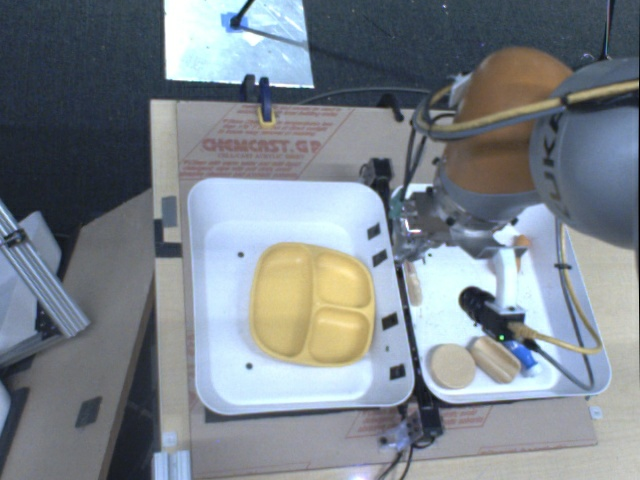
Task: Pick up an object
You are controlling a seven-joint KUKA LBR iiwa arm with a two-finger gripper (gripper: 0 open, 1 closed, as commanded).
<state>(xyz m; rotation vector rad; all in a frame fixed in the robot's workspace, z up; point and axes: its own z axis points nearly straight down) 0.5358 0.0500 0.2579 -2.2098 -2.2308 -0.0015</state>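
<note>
1. Gripper (418, 230) sits low over the right bin (445, 318), close to the wall it shares with the left bin (220, 298); we cannot tell whether it is spread or pressed together.
2. We see a tan disc (452, 365), a tan block (493, 358) and a blue piece (524, 357) clustered at the right bin's near edge.
3. We see a yellow divided plate (310, 303) lying in the left bin.
</note>
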